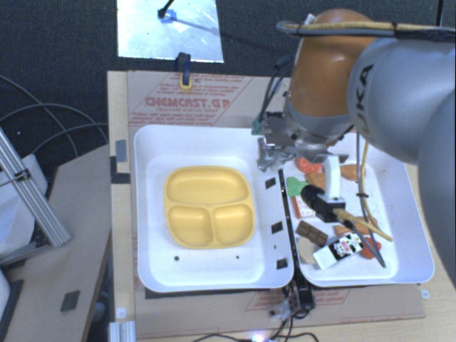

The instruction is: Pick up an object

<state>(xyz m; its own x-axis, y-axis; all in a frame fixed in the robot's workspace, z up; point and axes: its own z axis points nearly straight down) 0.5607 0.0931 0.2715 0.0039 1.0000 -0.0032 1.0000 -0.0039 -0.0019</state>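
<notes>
Dark carpet lies under a bench topped with printed cardboard (192, 100), and a shiny sheet (169, 18) sits beyond it at 12 o'clock; a blue and yellow clamp (184, 72) grips the cardboard's far edge; the left bin (151, 164) holds a yellow divided plate (209, 205) near its middle; the right bin (412, 242) carries the small objects to pick, bunched on its 9 o'clock side: an orange piece (309, 166) toward 12 o'clock, a brown bar (311, 231) lower down, and a white spotted box (340, 249) toward 6 o'clock, just beside the bar. The gripper (268, 152) hangs over the ridge between the bins, at 10 o'clock from the orange piece; whether it is spread or closed cannot be told.
</notes>
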